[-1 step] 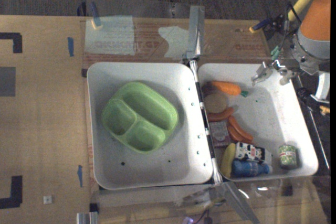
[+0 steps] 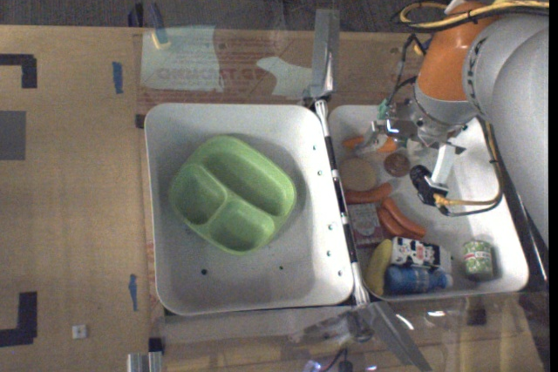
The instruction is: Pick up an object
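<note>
We see our hand point(image 2: 394, 133) lowered into the right white bin point(image 2: 504, 270) at its 11 o'clock corner, above a round tan disc point(image 2: 356, 171); we cannot tell its state. The green three-compartment plastic plate point(image 2: 232, 192) lies in the left white bin point(image 2: 166, 274).
</note>
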You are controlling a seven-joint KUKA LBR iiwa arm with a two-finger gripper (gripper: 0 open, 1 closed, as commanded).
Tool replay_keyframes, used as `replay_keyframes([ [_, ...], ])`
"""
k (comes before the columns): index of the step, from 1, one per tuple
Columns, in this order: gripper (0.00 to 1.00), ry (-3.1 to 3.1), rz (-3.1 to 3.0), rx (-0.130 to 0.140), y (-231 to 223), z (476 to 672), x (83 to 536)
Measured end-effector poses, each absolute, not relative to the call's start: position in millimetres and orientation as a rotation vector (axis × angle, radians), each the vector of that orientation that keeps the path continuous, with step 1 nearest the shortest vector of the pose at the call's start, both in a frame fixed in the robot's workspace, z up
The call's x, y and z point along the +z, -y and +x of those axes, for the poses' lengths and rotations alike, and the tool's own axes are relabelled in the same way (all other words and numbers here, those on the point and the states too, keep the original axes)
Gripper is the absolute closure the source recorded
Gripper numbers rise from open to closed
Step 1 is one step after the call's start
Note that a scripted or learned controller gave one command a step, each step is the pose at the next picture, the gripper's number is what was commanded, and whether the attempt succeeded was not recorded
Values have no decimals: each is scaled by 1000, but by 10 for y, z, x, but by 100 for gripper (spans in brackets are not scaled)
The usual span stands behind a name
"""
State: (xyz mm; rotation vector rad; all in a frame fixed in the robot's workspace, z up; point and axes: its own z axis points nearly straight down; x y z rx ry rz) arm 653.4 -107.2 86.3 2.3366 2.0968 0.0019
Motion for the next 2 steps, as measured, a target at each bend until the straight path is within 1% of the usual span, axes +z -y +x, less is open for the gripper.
replay_keyframes([
  [1, 100, -2101, 2335, -1, 1065, 6536, 966],
  [2, 0, -2100, 2333, 1, 1063, 6541, 970],
])
